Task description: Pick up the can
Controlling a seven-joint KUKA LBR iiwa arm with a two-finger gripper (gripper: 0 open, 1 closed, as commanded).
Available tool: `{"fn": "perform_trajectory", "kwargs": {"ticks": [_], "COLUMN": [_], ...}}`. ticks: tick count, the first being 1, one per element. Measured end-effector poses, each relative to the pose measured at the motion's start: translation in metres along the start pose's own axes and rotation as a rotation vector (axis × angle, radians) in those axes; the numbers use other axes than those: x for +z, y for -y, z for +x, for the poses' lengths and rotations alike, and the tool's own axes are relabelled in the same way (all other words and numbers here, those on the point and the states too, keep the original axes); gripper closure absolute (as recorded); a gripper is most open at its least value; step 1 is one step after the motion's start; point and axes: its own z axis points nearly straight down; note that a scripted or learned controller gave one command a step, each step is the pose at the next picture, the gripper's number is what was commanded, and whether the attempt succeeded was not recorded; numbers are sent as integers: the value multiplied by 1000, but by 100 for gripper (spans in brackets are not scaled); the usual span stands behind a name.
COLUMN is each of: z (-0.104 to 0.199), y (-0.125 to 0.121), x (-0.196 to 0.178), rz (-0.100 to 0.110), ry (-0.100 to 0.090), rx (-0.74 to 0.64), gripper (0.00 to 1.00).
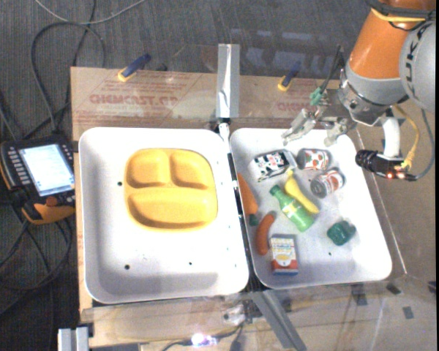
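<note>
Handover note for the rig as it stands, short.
Gripper: open, holding nothing, poised over the back edge of the right bin.
Cans: two lie on their sides in the right bin's back part, one just in front of the gripper, the other nearer the camera. A green bottle and banana lie close on their left.
Done: the approach. No can gripped or lifted.
Left: descend, close on a can, lift.

my arm: the picture's top and right edges cut it off
banana: the green bottle lies over part of it
can: its label is too small to read
little box: its print is too small to read
screen: too blurry to read
</note>
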Motion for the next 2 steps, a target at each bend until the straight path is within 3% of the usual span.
{"fn": "perform_trajectory", "kwargs": {"ticks": [1,2], "z": [-70,-101], "y": [9,36], "x": [12,88], "rz": [1,1], "ry": [4,3], "rx": [-145,-106], "gripper": [0,0]}}
